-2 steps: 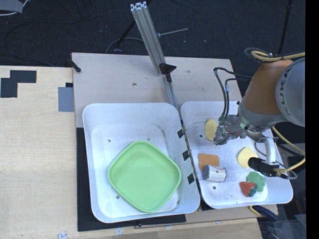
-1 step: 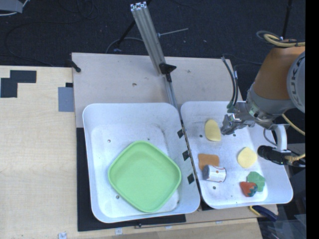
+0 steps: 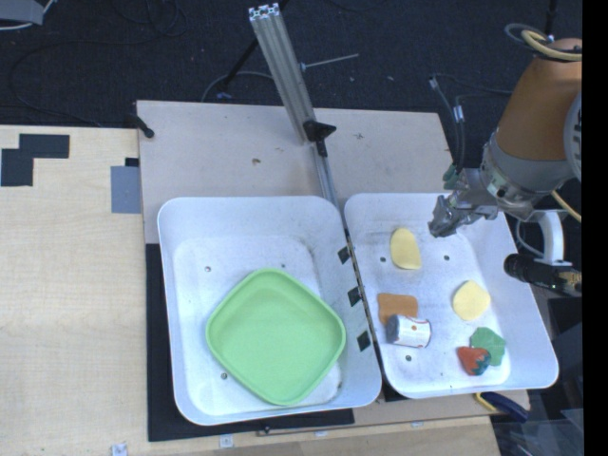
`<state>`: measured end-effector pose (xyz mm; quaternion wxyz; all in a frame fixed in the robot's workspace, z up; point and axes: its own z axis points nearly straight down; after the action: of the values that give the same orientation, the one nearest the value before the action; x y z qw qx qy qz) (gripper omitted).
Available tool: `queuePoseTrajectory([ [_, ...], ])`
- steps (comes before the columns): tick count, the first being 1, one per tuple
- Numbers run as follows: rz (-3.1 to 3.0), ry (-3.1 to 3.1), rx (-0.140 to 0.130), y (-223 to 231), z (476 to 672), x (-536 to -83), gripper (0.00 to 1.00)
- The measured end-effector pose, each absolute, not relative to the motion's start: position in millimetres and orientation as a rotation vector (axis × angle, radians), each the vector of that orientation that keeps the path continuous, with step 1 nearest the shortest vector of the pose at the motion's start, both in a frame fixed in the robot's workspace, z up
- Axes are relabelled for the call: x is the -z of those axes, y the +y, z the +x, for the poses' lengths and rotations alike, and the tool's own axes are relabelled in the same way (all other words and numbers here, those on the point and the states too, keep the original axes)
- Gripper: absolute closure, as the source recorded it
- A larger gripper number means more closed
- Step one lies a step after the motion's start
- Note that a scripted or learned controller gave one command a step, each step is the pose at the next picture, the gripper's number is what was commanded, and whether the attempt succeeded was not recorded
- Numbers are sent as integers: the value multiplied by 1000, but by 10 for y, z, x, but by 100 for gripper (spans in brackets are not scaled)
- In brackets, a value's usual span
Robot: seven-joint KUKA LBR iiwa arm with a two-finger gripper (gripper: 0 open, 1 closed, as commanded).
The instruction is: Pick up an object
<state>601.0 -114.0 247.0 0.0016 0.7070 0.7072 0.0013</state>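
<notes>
The grey arm with its orange band [image 3: 537, 112] is cut off at the right edge. Its dark end effector [image 3: 446, 218] hangs over the far part of the right white bin [image 3: 527, 364]; I cannot tell its state. A green square plastic plate [image 3: 275, 335] fills the left white bin [image 3: 180, 226]. In the right bin lie two yellow pieces, one oval [image 3: 406, 249] near the end effector, one rounder [image 3: 471, 300]; an orange block [image 3: 397, 305]; a small white cylinder [image 3: 411, 331]; and a red-and-green toy [image 3: 483, 351], hard to make out.
</notes>
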Motion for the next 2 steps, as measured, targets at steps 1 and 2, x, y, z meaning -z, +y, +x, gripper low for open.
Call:
queuePoseTrajectory([
  [1,2219,2226,0,-628,5877,-2329,100],
  [2,2218,2225,-1,-147,5732,-2424,100],
])
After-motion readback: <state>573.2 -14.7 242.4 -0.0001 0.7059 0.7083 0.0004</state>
